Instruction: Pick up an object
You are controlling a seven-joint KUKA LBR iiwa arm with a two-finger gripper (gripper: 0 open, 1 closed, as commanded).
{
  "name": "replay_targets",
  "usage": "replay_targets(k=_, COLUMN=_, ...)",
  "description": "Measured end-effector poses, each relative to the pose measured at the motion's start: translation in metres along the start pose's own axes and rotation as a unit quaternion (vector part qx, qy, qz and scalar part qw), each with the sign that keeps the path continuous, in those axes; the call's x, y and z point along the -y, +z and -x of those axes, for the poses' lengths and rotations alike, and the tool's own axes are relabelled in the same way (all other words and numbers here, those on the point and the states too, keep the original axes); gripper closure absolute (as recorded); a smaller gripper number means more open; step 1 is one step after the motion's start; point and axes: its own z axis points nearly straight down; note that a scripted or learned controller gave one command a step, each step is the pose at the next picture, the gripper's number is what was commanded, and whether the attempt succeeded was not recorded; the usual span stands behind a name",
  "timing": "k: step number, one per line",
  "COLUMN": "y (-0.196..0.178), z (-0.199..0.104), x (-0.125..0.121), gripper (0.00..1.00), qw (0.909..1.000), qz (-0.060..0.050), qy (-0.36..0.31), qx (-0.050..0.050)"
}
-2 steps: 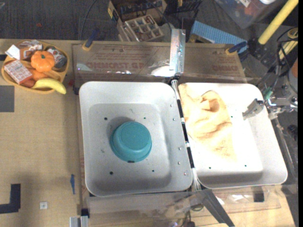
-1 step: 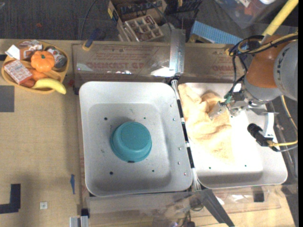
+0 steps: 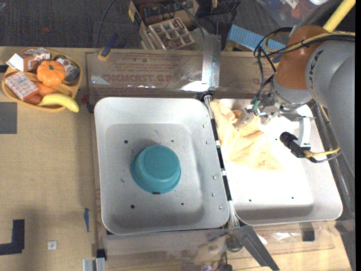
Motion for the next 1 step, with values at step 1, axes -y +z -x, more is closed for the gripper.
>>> replay_targets(k=1, y=-0.001, z=-0.0285, x=0.022, gripper=0.0, qw=0.9994, qz=0.001, qy=-0.036, qx=0.0)
